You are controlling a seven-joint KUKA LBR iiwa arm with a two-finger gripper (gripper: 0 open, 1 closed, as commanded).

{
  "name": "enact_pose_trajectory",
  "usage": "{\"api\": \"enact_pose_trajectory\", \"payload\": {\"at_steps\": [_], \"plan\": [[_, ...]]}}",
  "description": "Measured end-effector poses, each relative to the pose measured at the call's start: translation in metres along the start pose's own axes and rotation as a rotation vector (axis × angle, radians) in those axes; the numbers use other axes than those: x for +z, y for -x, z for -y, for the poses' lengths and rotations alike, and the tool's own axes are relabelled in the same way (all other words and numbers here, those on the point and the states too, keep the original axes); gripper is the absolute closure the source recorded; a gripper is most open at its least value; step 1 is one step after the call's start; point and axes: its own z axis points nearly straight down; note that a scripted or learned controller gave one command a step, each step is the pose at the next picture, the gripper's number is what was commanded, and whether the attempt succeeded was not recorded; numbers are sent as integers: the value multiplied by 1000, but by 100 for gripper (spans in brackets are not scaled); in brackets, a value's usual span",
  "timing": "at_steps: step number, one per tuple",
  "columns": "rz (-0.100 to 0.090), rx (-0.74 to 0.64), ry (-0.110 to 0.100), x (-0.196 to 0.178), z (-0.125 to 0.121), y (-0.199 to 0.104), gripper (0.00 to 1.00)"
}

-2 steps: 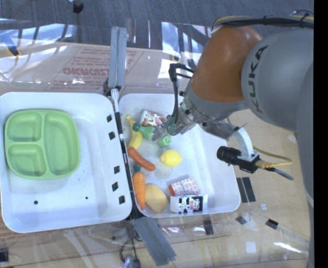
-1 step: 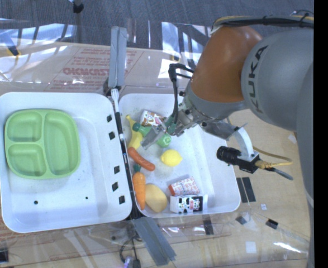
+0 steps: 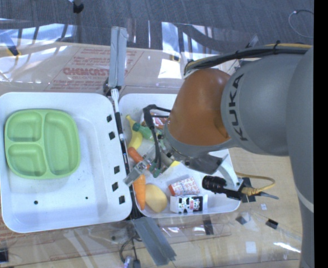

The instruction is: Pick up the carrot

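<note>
Tool (image 3: pixel 144 169) low in right bin (image 3: pixel 219 208), centre frame; cannot tell its state. Carrot (image 3: pixel 139 190) lies just below it, touching a potato (image 3: pixel 156 199). Green plate (image 3: pixel 41 144) in left bin (image 3: pixel 96 205).

Left bin (image 3: pixel 52 216): smooth white plastic, slight sheen. Green divided plate (image 3: pixel 41 144): matt plastic. Arm (image 3: pixel 264 110): smooth grey casing, glossy orange band (image 3: pixel 200 108). Carrot (image 3: pixel 139 189), at bin's 7 o'clock: matt orange skin. Potato (image 3: pixel 156 199): dull yellowish skin. Bench (image 3: pixel 286 239): pale wood-look, clear glossy film over it.
</note>
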Motion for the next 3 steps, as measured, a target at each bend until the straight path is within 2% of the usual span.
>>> {"api": "enact_pose_trajectory", "payload": {"at_steps": [1, 3], "plan": [[1, -11, 0, 13, -2, -4, 0], [0, -92, 0, 13, -5, -7, 0]]}}
